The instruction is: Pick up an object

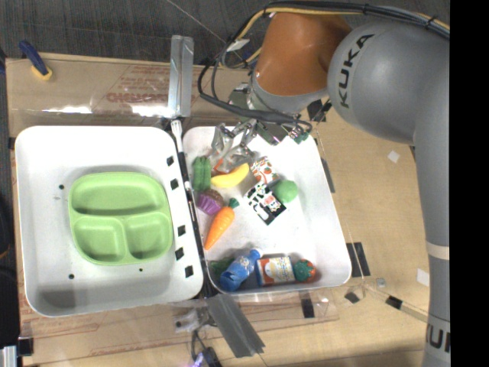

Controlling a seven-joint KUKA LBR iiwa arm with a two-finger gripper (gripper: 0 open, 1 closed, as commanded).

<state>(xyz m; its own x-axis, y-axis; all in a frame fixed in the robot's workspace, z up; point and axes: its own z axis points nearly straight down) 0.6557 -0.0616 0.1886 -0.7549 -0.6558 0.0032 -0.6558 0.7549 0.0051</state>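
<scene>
Nearest the camera, along the bottom edge of the right bin (328, 228), a row of toys is seen: a blue figure (241, 270), a small bottle with an orange label (279, 269) lying on its side, and a red and green piece (305, 270) touching its right end. Just above these, a toy carrot (218, 225) is laid at a slant, its green top pointing to the upper right. A purple piece (208, 202) is found just beside the carrot's top, and a black-and-white patterned item (265, 202) lies at the bin's centre with a green ball (286, 190) touching its upper right. A yellow banana (230, 178) and a green vegetable (201, 172) are set higher, near the bin's upper left corner.

In the left bin (38, 205), a green divided plate (118, 216) with three compartments is placed at the centre.

The gripper (234, 141) is seen lowered into the upper left part of the right bin, directly above the banana, its metal fingers pointing down and to the left. Whether anything is pinched cannot be told, as the fingers are blurred against the objects. The arm (382, 75) is bent in from the upper right of the frame, with the orange band (294, 52) tilted over the bin's top edge and cables looped around the wrist.
</scene>
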